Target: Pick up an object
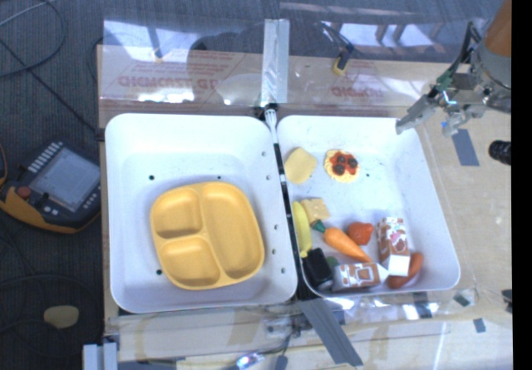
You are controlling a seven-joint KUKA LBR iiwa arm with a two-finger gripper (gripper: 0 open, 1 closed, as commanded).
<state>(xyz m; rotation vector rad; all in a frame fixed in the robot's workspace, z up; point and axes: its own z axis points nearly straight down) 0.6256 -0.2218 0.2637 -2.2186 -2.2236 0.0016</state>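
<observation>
From the camera view you see the gripper [432, 111] above the right bin's [432, 185] far right corner; you cannot tell its state, and nothing shows in its grasp. The carrot [345, 242] lies among toy foods near the bin's front. The left bin [125, 194] bears a yellow tray [206, 234].

Bench [465, 185] bears two white bins: left [125, 194]; right [432, 210], touching.

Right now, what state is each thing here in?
Gripper: above right bin's far right corner, holding nothing.
Tray: flat in left bin, nothing on it.
Carrot: lying among toy food in right bin.
Pizza: lying flat, apart from the pile.
</observation>
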